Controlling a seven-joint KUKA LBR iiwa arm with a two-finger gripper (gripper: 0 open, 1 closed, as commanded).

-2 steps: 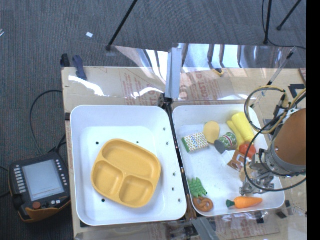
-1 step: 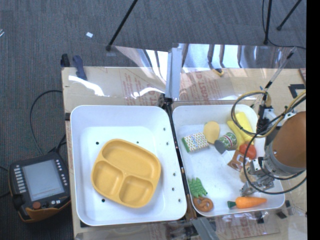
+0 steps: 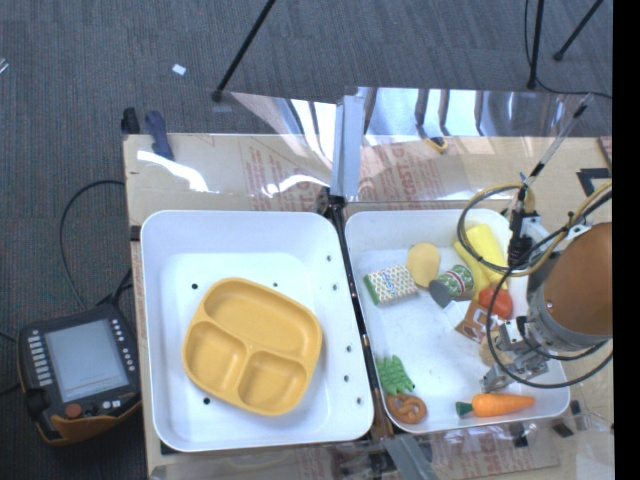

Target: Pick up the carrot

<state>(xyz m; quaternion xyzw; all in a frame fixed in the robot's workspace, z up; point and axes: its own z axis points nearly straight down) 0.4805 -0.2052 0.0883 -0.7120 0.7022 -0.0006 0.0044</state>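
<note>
The carrot [image 3: 498, 405], orange with a green top, lies near the front edge of the right bin [image 3: 420, 238], pointing right. My gripper [image 3: 500, 371] hangs just above and behind the carrot, near the bin's right side, under the arm's orange band [image 3: 585, 278]. Nothing shows between its fingers.
The right bin also holds a pretzel [image 3: 408, 407], a green leafy toy [image 3: 395, 374], a yellow lemon [image 3: 424, 261], a small box [image 3: 390, 283], a can [image 3: 452, 285], a yellow item [image 3: 483, 245] and red items [image 3: 487, 313]. A yellow divided plate [image 3: 252, 344] sits in the left bin [image 3: 170, 258].
</note>
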